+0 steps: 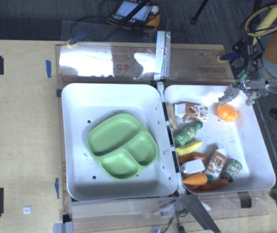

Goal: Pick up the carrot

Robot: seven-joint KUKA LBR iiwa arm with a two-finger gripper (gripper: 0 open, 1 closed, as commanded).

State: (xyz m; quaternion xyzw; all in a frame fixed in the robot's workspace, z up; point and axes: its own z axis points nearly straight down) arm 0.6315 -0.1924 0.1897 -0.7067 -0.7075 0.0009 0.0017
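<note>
In the camera view, you see two white bins on the bench. The left bin (80, 101) carries a green divided plate (122, 145) near its middle. The right bin (254, 144) carries the clutter.

The carrot (195, 179) lies at the near edge of the right bin, close to its near-left corner. It is touching a white packet (193, 167) behind it and a dark red thing (215, 184) at its right side. A yellow banana (188, 147), a green bottle (187, 134) and a small carton (216, 163) are just beside this group.

The gripper (239, 89) hangs over the far-right corner of the right bin, and an orange ball (227, 112) lies in the bin near it. Whether the gripper is wide or narrow you cannot tell here, because the fingers are too small and blurred. Nothing is seen between them.

So the carrot is well apart from the gripper, diagonally across the bin, toward the near-left corner. In my judgement the step in hand is the approach. To do it well, travel above the other things, do not confuse the orange ball with the carrot, and come down straight with the fingers across the carrot's short side. The bin wall and the packed neighbours leave little room, so a slanted descent could push the carrot away.
</note>
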